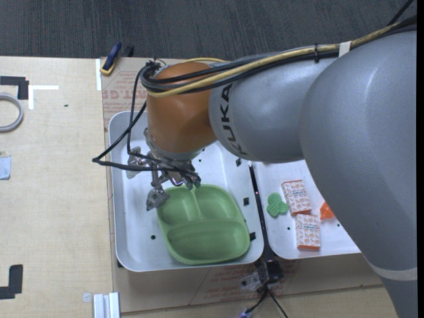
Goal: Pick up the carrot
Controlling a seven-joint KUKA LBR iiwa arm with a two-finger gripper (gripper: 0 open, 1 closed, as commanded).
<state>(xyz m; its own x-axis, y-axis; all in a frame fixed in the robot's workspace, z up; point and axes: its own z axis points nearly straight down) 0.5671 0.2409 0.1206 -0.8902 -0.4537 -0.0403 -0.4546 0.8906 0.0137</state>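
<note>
my gripper hangs over the left bin, just off the back-left rim of the green plate, whose three wells show nothing in them. the arm crosses from the right and covers much of the right bin. the carrot, by my reading, is the small orange sliver at the arm's edge in that right bin, well apart from my tool and with the bin divider between us. near it lie a green leafy piece and two snack packs, laid flat on the bin floor as if for picking. my metal fingers point down close above the white floor beside the plate; i cannot tell how far apart they stand, and nothing shows between them. i judge the pick not yet begun: i am over the wrong bin, and the reach would have to go across to the right before any descent on the carrot.
</note>
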